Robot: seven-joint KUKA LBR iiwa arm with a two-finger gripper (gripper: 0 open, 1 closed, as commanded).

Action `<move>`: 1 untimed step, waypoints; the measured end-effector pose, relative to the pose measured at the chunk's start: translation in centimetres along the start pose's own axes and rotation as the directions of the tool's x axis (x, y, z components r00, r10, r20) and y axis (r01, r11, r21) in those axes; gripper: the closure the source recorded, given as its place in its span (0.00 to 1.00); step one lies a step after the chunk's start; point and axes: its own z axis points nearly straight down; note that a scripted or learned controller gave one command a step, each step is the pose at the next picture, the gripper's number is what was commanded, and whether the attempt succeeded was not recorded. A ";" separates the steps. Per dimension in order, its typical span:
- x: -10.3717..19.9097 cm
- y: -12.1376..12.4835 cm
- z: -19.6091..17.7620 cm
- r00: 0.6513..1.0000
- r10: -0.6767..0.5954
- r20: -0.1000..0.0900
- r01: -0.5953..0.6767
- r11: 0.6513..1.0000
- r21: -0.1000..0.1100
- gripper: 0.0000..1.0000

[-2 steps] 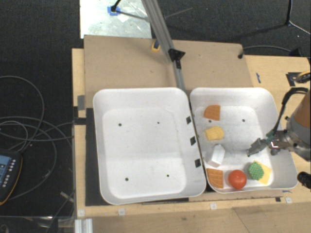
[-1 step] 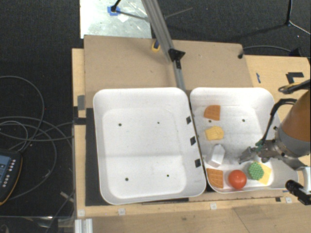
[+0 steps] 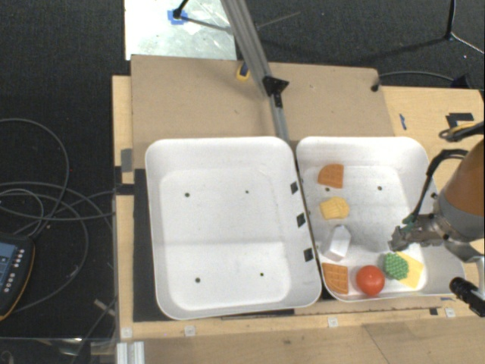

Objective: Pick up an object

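Observation:
The right bin [image 3: 379,158] holds several small items: an orange piece [image 3: 331,176] at the back, a yellow piece [image 3: 334,208] below it, a white block [image 3: 338,242], an orange waffle-like piece [image 3: 336,277], a red ball [image 3: 370,280], a green knobbly item [image 3: 395,265] and a yellow piece [image 3: 413,269] beside it. My gripper [image 3: 402,237] hangs at the bin's right side, just above the green item. The arm's orange band [image 3: 464,190] shows at the right edge. No item is seen between the fingers.
The left bin [image 3: 227,226] lies beside the right one, with black clips along their shared edge. A grey pole [image 3: 254,48] slants across the back of the bench. Cables and a pendant lie on the floor at left.

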 end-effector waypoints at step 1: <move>0.8 0.7 -5.0 1.000 -0.006 0.002 0.006 1.000 -0.004 1.00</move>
